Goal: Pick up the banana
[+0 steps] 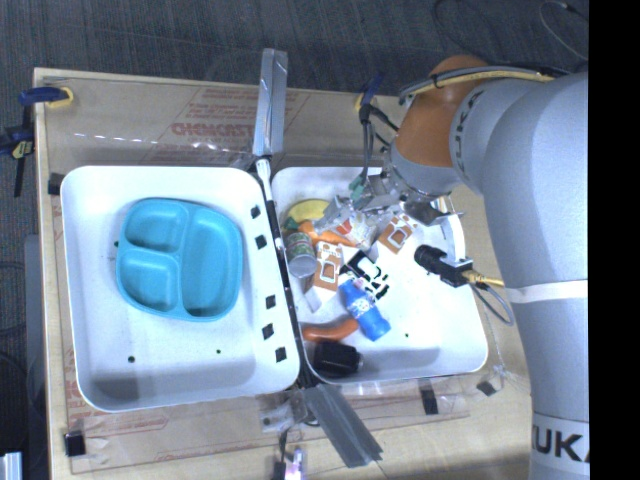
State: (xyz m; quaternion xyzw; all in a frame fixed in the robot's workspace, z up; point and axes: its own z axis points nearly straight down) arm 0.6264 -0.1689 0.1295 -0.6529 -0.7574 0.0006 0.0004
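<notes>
The banana lies in the right bin, at its far left corner, close against the divider between the two bins; only a short yellow curve of it shows. Just beside it sit a small can and a scatter of orange and white pieces, and nearer the front a blue bottle, an orange carrot-like piece and a black object. The gripper hangs over the back of this bin, to the right of the banana and apart from it, so the step in hand looks like the approach, with no grasp made. Whether its claw is apart or together cannot be told: the fingers are lost among the metal parts and clutter below the wrist. The next move likely calls for a shift left toward the corner and a descent that clears the bin wall and the can. The left bin holds a blue divided tray, well apart from the work
</notes>
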